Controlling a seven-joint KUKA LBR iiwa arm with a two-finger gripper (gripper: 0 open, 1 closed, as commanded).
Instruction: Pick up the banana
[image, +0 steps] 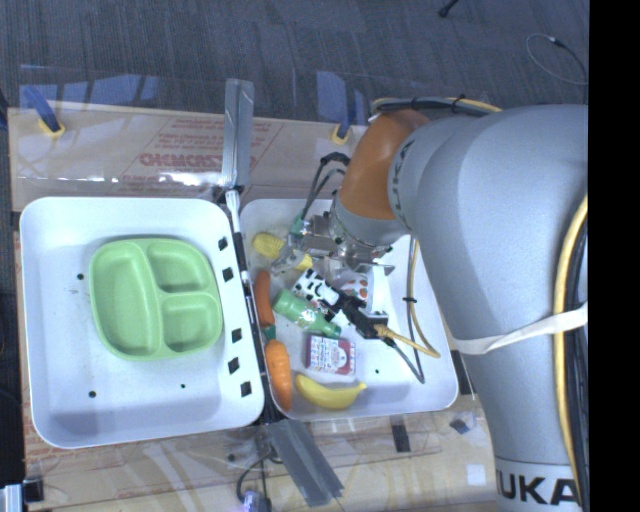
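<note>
Grey arm: reaches in from the right and covers much of the right bin; orange band above the wrist sits over the bin's upper middle.
Surface: carries two shallow white bins side by side.
Left bin: holds a green tray.
Right bin: crowded with small items along its left wall and centre.
Tray: green, three compartments, lying flat in the middle of the left bin.
Banana: yellow, lying flat at the front of the right bin, just beside the carrot tip and just below the red packet. Nothing rests on it.
Carrot: orange, along the left wall, near the banana's left end.
Red packet: flat, touching or nearly touching the banana's upper edge.
Green bottle: lying on its side near the bin centre.
Yellow item: at the back of the bin; its identity cannot be told.
Gripper: low over the clutter at the bin centre, well apart from the banana; whether it is spread or pressed together cannot be told.
Risk: in my judgement a descent from this position would likely meet the bottle or the yellow item instead, since both lie nearer.
Risk: a close on the banana may catch the packet or carrot, because they crowd it.
</note>
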